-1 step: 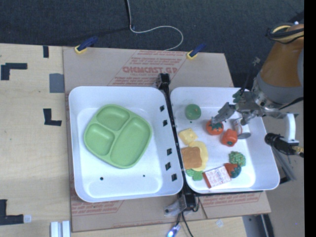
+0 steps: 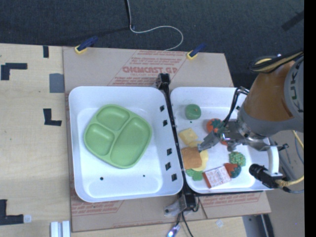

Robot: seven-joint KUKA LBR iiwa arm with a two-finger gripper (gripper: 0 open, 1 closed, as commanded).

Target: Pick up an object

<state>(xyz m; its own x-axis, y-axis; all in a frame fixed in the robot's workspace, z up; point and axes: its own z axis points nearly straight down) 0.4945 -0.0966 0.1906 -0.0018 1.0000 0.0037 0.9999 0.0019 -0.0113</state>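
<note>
sits in the left bin (image 2: 79, 147): a green divided plate (image 2: 117, 135), three compartments, tilted a little, taking most of the floor.

holds the clutter, the right bin (image 2: 217, 93), just right of that plate's bin across the shared rim. nearest the plate: a pale yellow piece (image 2: 188, 136), and just below it an orange-brown bread-like block (image 2: 191, 157) (touching a yellow scrap at its right). farther from the plate, up toward the bin's back wall: a round green ball (image 2: 192, 112). right of the ball: an orange-red toy (image 2: 214, 125), partly under the arm. at the front wall, well right of the plate: a red-and-white packet (image 2: 217, 177), lying flat and skewed, with a green-and-blue toy (image 2: 237, 160) just above its right end.

reaches in from the side away from the plate: the grey arm with its orange band (image 2: 264, 100). hovers low over the bin's middle, the pincer (image 2: 210, 142), dark tips pointing toward the plate and ending just right of the pale yellow piece. cannot tell whether clenched or released; nothing seen between the tips.
</note>
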